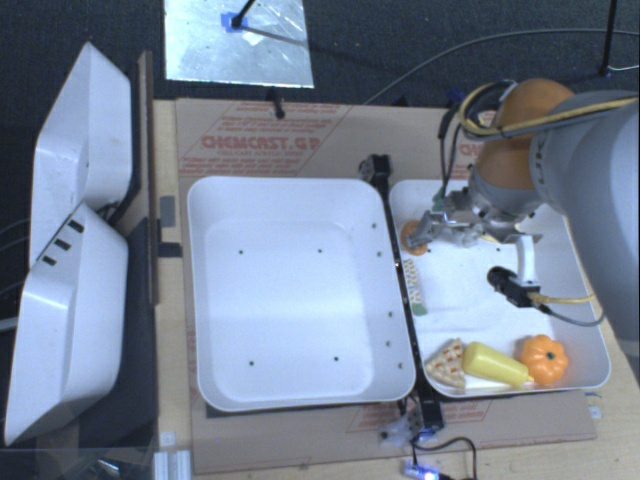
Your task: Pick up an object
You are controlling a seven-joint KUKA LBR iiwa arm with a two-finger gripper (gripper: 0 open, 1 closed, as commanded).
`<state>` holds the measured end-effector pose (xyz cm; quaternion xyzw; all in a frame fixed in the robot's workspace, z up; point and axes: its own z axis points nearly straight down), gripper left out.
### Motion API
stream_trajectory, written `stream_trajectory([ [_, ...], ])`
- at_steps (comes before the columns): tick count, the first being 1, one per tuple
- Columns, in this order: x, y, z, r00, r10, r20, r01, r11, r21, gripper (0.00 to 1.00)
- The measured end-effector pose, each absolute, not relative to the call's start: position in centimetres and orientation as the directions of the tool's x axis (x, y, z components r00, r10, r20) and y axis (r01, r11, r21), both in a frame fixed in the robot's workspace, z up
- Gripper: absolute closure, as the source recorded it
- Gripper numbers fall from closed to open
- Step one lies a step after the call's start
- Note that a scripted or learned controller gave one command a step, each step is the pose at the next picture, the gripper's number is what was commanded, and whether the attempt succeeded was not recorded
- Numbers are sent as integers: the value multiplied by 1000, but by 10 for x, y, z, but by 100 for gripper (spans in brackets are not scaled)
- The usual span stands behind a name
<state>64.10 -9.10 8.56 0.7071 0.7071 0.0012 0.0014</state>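
**Approach phase: gripper lowered over the orange item at the right bin's inner edge**

The nearest candidate for pickup is a small round orange object [413,234], partly hidden, lying on the floor of the right-hand shallow white bin [590,358] close to its left wall. The two-finger gripper [432,230] sits directly beside and partly over it. The metal fingertips [424,230] point toward the object. Whether the jaws are spread or closed cannot be told from this angle, and nothing is visibly held between them.

Other items in the same bin:
- a slim pale strip with small markings [412,286], lying along the left wall just below the gripper;
- a tan wedge-shaped piece [449,362], at the front edge;
- a yellow elongated piece [493,364], touching the wedge;
- a small orange pumpkin-shaped toy [543,359], just beside the yellow piece.

The left-hand shallow white bin [200,268] stands alongside.

Judged step: positioning for a grasp, not yet lifting. The next move calls for the fingers to straddle the orange object squarely, close, then rise vertically. The adjacent bin wall restricts finger clearance on that side.
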Motion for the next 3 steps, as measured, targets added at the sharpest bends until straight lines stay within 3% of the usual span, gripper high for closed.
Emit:
stream_trajectory([
  [1, 642, -90, 97, -1, 1000, 0, 1000, 1, 7, 100],
  [2, 648, -93, 141, 0, 1000, 0, 1000, 0, 4, 100],
  [3, 639, -93, 191, 0, 1000, 0, 1000, 0, 4, 100],
])
